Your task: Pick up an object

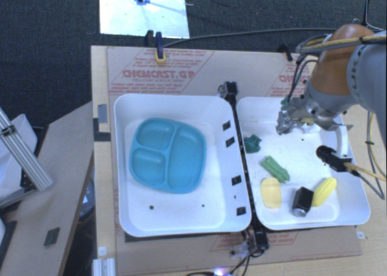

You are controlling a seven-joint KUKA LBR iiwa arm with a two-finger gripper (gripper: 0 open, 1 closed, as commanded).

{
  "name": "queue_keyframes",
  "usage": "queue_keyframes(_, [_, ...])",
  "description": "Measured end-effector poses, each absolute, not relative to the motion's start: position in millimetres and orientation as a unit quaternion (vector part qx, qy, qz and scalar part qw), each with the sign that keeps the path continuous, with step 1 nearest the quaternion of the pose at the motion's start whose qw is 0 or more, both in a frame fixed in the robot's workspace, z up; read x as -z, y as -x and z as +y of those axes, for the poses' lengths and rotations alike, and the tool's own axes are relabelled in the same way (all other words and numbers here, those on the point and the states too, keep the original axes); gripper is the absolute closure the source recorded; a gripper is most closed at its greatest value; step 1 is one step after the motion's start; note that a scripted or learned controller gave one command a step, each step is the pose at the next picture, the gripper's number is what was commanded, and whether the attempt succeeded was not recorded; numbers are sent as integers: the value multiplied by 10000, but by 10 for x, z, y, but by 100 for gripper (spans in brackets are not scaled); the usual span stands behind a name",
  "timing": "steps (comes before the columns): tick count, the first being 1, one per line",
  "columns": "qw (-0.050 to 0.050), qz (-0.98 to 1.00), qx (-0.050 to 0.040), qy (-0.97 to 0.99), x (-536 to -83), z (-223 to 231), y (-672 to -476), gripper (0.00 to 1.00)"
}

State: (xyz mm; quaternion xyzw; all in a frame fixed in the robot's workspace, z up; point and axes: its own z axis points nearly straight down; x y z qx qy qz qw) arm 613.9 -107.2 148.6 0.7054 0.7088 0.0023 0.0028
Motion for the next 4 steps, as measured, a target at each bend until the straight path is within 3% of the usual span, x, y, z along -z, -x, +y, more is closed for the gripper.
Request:
queue_keyframes(1, [35, 7087, -25, -7054, -2127, -1095, -6198, 100])
queue_keyframes(2, [18, 7088, -15, -7054, -2350, -1096, -6211, 100])
queue_keyframes(4, [1, 7108, -19, -7034, -2346, -18, -6349, 100])
